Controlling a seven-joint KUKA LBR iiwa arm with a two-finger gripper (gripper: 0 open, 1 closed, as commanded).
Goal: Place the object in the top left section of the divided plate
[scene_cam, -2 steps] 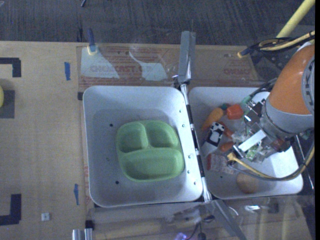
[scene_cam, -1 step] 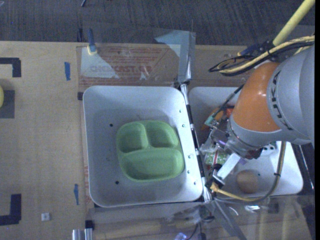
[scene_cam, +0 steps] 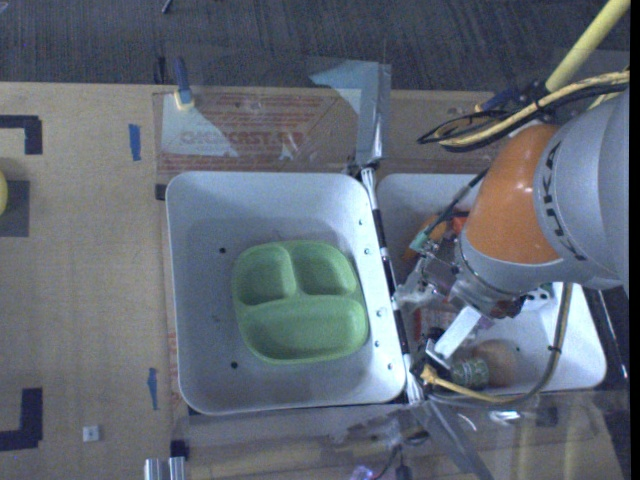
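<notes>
Green divided plate (scene_cam: 298, 301) in left bin (scene_cam: 200, 218); arm (scene_cam: 545, 208) over right bin (scene_cam: 580, 363).

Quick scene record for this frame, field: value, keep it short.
left bin: holds the green divided plate, near its middle
plate sections: two small at the top, one large below; nothing seen in any of them
right bin: holds a tan rounded object and a small greenish item, near the front edge
arm: reaches in over the right bin
gripper: low in the right bin, left of the objects; grasp not clear
task state: top left section not yet filled
</notes>
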